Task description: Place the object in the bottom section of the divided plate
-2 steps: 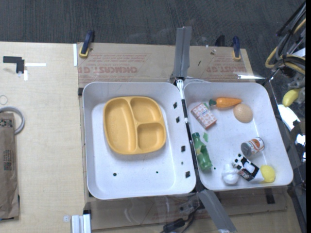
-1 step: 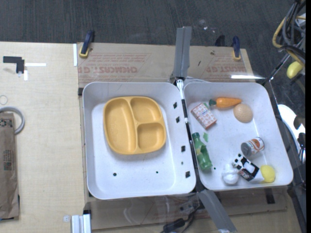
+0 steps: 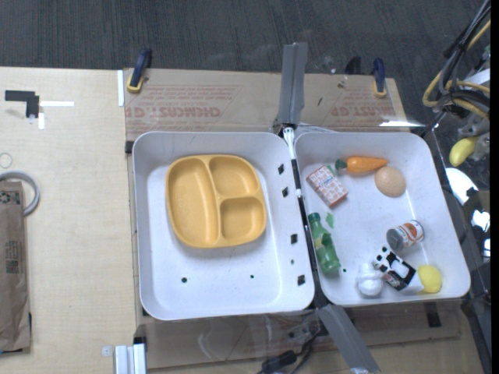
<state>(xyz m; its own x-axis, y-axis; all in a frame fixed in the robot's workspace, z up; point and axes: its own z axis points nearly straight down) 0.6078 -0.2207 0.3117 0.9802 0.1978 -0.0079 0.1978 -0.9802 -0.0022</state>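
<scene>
My yellow divided plate (image 3: 217,201) lies in the left bin (image 3: 145,240), toward its upper half, one long section on the left and two smaller ones on the right. Everything loose sits in the right bin (image 3: 352,218): a carrot (image 3: 364,164) beside an egg (image 3: 390,181) at the top, a small carton (image 3: 327,185), a green bottle (image 3: 323,245) along the left wall, a can (image 3: 405,234), and a lemon (image 3: 429,278) in the lower corner. I cannot tell how my gripper stands.
</scene>
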